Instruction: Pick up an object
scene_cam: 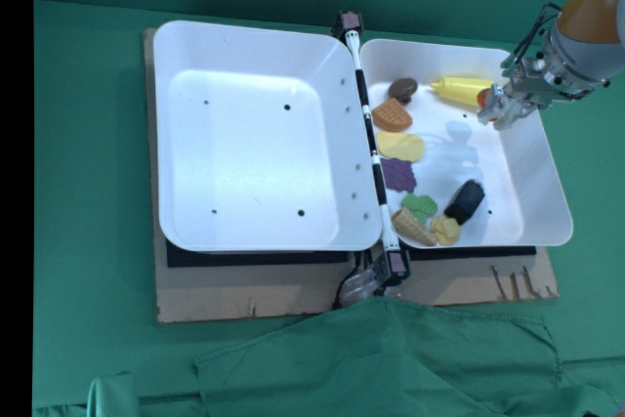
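Here, the grey two-finger gripper [498, 115] hovers beside a yellow plastic squeeze bottle with an orange tip [461, 90], lying sideways in the right white bin [547, 200].

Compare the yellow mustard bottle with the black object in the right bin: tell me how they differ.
The yellow mustard bottle is yellow with an orange-red tip; the black object is plain dark. The bottle lies near the bin's far edge, right by the gripper; the black object lies toward the near edge, beside a small yellow piece. The bottle lies roughly crosswise; the black object lies at a slant. Both lie in the right bin.
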Available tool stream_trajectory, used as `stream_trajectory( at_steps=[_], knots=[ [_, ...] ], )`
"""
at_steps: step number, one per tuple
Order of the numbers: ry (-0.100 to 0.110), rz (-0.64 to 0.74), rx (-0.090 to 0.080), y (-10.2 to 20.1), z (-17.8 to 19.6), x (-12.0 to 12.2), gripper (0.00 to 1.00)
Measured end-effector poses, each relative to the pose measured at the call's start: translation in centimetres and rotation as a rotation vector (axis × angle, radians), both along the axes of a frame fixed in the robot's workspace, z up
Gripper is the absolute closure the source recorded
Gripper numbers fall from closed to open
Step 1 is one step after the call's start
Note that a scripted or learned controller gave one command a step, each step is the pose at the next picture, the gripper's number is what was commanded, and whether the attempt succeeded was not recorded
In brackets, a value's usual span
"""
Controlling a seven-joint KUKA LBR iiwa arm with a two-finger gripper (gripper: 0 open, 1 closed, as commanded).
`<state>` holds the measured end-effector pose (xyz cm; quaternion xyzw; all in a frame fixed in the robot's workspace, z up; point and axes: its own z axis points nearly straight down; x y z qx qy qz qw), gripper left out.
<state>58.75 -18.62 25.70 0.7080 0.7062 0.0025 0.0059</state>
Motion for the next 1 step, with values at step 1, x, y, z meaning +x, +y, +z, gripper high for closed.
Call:
stream_trajectory(
  at_steps=[1],
  knots=[
    [-0.001,0.000,0.000,0.10,6.57,-0.40,1.00]
  ],
)
